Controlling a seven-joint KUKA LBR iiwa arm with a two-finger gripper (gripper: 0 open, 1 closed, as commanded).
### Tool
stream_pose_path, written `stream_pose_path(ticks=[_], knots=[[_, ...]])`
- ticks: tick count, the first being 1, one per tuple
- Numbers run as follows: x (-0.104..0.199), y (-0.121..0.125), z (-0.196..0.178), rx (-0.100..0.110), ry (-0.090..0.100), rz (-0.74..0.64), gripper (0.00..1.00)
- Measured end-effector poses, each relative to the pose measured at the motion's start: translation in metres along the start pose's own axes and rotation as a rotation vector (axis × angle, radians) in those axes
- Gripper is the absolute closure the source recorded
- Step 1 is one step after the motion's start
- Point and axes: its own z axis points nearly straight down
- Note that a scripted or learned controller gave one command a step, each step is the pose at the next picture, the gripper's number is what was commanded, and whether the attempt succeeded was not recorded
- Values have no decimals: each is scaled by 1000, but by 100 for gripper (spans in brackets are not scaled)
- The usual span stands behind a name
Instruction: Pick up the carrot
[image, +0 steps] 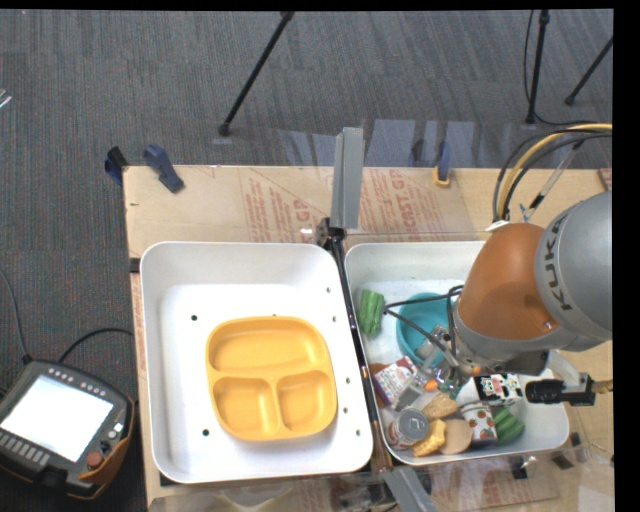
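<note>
Divided tray (270, 379) in left bin (165, 300); cluttered right bin (400, 262) beside it.

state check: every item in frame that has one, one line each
yellow divided plate: upright, flat in the left bin, compartments bare
teal bowl: in the right bin, partly under the arm
gripper: low over the pile of toy food in the right bin
green item: lying against the right bin's left wall
handheld controller: on the floor, screen lit

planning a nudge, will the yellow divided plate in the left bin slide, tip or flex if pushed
The yellow plate lies flat on its bin, so it would likely slide, not tip. It looks like moulded plastic: probably stiff and light. Its raised rim should catch a push.
</note>
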Motion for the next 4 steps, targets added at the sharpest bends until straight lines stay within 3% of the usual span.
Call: stream_pose_path(ticks=[1,2,3,4], knots=[[23,-15,-1,-3,-2,25,0],[-43,-21,0,-3,0,-282,0],[-2,0,0,-2,3,-208,0],[-111,-4,-89,-6,-12,-202,0]])
